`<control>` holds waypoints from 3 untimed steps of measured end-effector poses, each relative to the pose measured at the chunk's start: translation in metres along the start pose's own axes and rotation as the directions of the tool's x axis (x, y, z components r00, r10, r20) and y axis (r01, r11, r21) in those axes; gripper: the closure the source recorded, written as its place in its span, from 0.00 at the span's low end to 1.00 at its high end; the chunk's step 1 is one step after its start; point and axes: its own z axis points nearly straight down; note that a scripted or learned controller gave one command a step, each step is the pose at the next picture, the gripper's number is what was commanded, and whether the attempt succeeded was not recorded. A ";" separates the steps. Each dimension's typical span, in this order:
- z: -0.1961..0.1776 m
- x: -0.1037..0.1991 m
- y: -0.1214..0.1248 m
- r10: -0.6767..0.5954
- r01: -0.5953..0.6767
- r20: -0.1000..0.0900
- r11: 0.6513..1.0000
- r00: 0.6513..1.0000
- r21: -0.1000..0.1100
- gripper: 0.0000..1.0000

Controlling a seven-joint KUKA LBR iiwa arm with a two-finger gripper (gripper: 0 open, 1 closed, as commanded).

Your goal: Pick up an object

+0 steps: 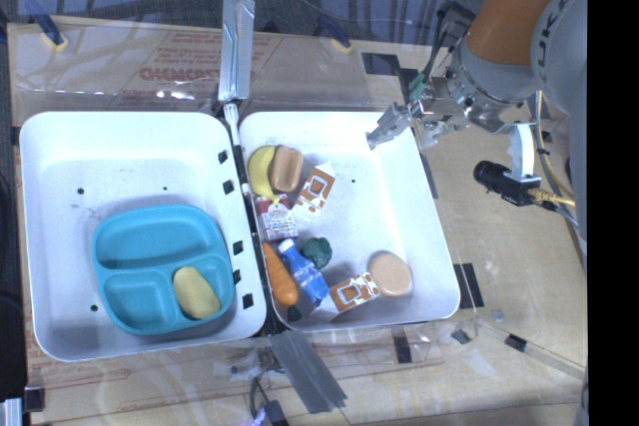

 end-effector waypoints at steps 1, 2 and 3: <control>0.151 0.055 -0.032 -0.085 0.085 0.002 0.996 0.996 -0.013 0.00; 0.172 0.069 -0.120 -0.028 0.029 0.012 0.999 1.000 -0.024 0.00; 0.108 0.052 -0.116 0.089 -0.089 0.000 0.996 0.996 -0.005 0.00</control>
